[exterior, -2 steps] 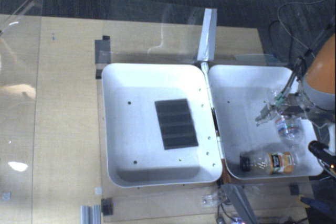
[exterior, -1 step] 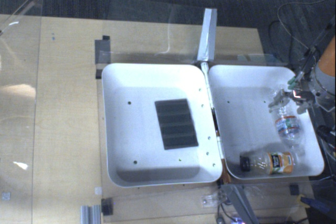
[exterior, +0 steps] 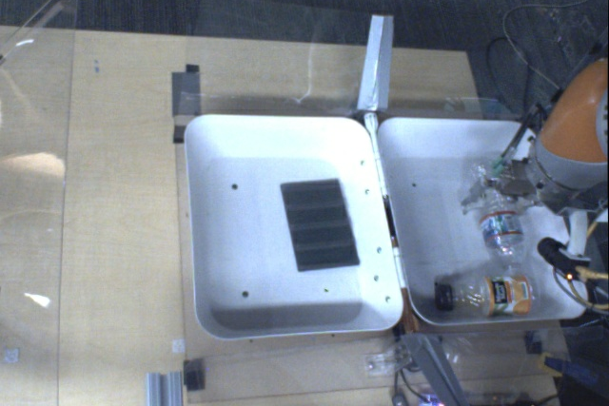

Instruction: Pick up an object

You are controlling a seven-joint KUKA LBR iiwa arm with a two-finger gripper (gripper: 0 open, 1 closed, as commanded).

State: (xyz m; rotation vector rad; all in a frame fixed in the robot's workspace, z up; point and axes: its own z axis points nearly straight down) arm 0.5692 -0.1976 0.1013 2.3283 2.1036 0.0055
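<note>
From the overhead camera view, the grey arm with its orange band reaches in at the right, its gripper (exterior: 504, 178) low over the right-hand shallow white bin (exterior: 419, 157), just above a clear crumpled plastic bottle (exterior: 501, 233); whether the fingers are spread or pressed together I cannot tell. An amber-labelled, dark-capped bottle (exterior: 483, 294) lies on its side near the front wall. The left white bin (exterior: 219, 157) holds a dark ribbed rectangular pad (exterior: 320, 223). Nothing looks lifted yet, so the grasp and raise seemingly remain
</note>
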